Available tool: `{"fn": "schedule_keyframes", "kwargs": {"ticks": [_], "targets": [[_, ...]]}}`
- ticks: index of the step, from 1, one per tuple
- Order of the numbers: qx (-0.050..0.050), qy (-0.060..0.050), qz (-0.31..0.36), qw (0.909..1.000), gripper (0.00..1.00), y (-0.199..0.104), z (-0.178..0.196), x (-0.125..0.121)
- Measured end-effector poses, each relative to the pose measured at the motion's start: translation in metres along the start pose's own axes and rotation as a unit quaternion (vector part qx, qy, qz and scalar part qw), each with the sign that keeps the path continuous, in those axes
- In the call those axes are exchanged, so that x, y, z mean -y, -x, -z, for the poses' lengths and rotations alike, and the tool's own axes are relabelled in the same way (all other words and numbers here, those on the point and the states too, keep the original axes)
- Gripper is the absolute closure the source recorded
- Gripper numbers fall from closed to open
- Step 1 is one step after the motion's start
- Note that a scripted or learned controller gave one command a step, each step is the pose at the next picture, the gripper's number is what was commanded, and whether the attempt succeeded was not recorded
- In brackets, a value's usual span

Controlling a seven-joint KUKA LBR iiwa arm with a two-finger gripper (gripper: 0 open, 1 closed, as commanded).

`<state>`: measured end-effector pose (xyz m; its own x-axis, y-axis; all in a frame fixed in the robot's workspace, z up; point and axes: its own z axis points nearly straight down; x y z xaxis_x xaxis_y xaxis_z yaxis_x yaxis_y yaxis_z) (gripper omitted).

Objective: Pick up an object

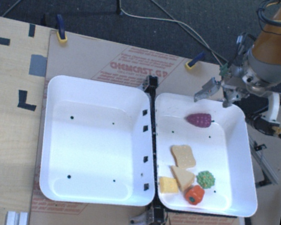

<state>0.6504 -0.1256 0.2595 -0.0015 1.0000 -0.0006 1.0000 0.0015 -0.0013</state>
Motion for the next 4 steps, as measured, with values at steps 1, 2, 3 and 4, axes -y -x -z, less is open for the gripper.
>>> {"fn": "schedule_keyframes", "kwargs": {"ticks": [1,2,3,4], "targets": [[-0.002,-0.008,0.000,1.0000,0.00,-0.016,-0.118,0.043],[0.003,0.005,0.000,1.0000,0.00,-0.030,-0.174,0.082],[0.001,0.005,-0.002,1.0000,0.00,0.031,-0.171,0.109],[0.002,0.006,0.000,1.0000,1.00,0.029,-0.160,0.107]]}}
